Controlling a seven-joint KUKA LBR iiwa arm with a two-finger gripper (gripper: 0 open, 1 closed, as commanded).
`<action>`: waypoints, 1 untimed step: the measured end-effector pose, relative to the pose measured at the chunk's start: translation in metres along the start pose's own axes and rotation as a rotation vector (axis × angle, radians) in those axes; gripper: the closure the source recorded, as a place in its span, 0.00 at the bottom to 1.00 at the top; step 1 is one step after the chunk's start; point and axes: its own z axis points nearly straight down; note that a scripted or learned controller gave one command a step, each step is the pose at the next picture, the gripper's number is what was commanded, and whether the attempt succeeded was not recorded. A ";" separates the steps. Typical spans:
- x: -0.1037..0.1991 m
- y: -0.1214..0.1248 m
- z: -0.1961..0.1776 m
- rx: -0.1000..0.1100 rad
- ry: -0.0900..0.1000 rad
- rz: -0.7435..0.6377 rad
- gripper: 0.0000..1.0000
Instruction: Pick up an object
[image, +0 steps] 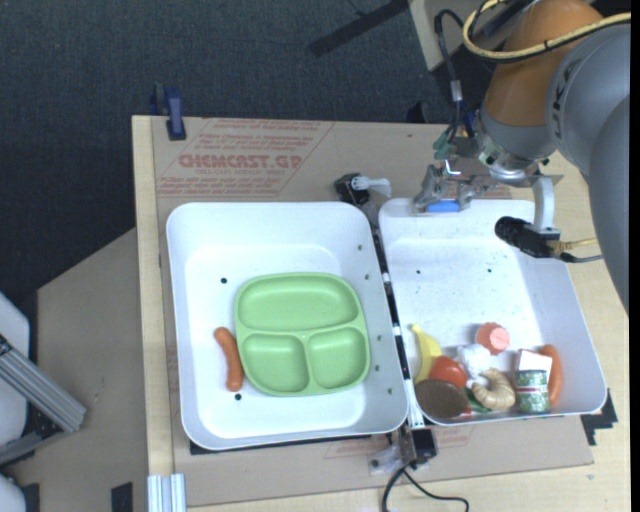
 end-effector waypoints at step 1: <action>0.031 -0.050 -0.021 0.015 0.001 0.006 1.00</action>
